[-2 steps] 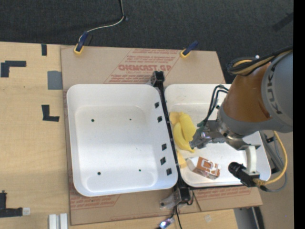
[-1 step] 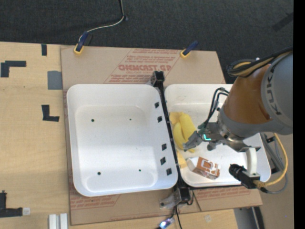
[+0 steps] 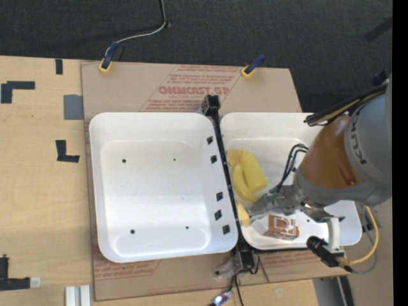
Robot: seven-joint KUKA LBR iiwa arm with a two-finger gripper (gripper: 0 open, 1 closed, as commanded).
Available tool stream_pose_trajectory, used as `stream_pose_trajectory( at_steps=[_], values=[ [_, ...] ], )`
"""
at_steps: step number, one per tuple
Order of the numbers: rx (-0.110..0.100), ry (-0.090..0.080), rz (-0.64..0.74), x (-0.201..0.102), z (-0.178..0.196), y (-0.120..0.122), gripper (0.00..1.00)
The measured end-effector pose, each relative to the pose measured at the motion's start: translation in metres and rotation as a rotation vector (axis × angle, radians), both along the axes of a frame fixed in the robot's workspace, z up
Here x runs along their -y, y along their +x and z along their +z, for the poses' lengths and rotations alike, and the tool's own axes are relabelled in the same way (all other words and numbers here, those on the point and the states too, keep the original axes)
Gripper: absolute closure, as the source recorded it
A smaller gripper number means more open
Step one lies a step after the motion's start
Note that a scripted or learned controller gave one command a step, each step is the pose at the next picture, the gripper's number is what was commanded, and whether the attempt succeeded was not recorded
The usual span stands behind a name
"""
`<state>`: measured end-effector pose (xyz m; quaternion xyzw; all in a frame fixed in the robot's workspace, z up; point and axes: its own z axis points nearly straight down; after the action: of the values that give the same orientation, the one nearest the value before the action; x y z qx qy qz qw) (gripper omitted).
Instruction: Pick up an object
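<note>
The arm (image 3: 344, 158) bends low over the right bin (image 3: 268, 123); its grip state cannot be told.

You get even, fairly bright light from overhead, with no hard glare. The two white bins (image 3: 153, 190) run close to washed out, so their floors lose detail. Left of the gripper (image 3: 275, 204), the yellow object (image 3: 248, 174) casts only a faint shadow. The arm (image 3: 347, 155) just right of it looks soft and slightly blurred.
</note>
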<state>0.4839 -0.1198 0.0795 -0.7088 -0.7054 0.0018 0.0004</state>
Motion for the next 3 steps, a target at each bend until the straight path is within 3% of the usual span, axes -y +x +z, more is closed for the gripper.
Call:
stream_pose_trajectory(
  at_steps=[1,2,3],
  values=[
    [0.002,0.001,0.004,-0.003,0.015,0.001,1.0],
    [0.008,0.002,0.012,-0.025,0.036,0.097,1.0],
    [0.001,0.002,0.006,-0.022,0.034,0.093,0.0]
  ],
)
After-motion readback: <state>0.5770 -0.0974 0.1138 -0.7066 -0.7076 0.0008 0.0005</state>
